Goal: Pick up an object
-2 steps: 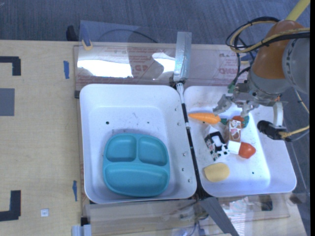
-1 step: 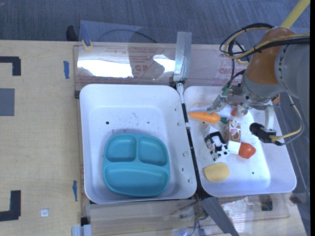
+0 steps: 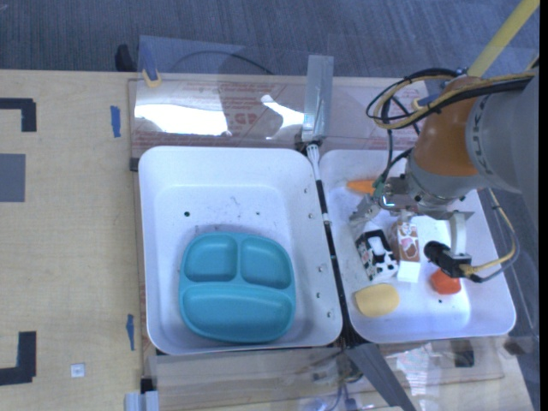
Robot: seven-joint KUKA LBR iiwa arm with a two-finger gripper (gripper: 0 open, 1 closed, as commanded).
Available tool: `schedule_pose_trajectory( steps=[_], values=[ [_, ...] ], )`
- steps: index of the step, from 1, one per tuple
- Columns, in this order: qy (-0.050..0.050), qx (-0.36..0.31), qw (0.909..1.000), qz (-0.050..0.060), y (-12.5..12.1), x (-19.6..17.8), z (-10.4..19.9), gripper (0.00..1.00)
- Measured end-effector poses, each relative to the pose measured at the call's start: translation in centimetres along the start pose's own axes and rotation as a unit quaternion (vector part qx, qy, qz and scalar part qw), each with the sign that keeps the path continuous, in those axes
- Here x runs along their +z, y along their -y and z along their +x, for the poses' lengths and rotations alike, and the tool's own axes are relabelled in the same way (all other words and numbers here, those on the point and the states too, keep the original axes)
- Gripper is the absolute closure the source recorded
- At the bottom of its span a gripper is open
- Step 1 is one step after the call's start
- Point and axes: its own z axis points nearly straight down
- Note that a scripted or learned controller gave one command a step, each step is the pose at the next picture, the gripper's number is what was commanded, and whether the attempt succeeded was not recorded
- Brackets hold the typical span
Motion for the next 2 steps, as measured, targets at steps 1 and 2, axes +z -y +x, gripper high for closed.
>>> schedule_pose_trajectory(
  steps=[1, 2],
  values=[
    [0.001, -0.055, 0.9985, -0.002, 5.3, -0.1, -0.7, 0.00],
    [0.000, 0.028, 0.9996, 0.002, 11.7, 0.2, -0.5, 0.00]
  ],
)
